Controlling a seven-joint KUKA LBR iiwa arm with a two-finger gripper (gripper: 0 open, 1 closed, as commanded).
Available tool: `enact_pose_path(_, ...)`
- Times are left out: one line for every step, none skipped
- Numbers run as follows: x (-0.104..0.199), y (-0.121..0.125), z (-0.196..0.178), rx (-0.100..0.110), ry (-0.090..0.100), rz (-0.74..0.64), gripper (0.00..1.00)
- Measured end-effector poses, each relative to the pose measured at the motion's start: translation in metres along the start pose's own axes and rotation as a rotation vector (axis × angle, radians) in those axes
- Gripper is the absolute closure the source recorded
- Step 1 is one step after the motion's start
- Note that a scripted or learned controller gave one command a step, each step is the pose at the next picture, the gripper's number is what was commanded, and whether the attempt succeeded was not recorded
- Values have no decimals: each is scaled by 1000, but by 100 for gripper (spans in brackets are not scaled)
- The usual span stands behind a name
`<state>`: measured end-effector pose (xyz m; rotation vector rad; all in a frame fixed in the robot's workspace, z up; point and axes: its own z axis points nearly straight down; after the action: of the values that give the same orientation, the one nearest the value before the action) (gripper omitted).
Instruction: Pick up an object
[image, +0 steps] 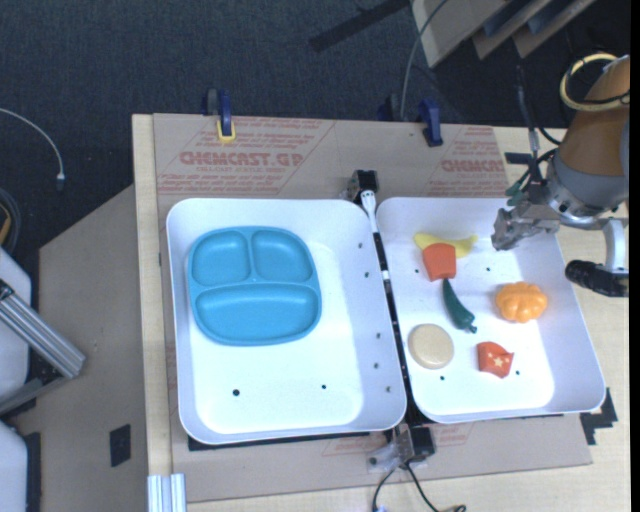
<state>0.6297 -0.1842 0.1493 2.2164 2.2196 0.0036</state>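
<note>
Take the yellow piece (443, 242) as your landmark; it lies near the back of the right bin (570, 385), and your gripper (508, 232) hangs just to its right, low over the bin floor, with nothing visibly between its tips; whether it stands open or closed you cannot tell from this slant. Touching the yellow piece on its near side is the orange-red block (439, 261); in front of that lies the dark green pod (458, 307), thin and slanted; further toward you from the yellow piece sit the cream disc (431, 345) and the small red piece (494, 358); the orange pumpkin (521, 301) rests well to its right and nearer you. These look like light, stiff toy foods, probably smooth and a little slippery; the yellow piece is nearest, but it lies flat, so pinch across its narrow width; the pumpkin's ribs may offer a surer bite. The blue divided plate (255, 286) lies far to the left in the other bin.
</note>
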Motion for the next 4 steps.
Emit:
enact_pose_path(5, -5, -47, 0, 0, 0, 100)
enact_pose_path(8, -2, -91, -1, -1, 0, 100)
enact_pose_path(60, -21, -79, 8, 5, -3, 100)
enact_pose_path(117, -43, -71, 9, 4, -4, 100)
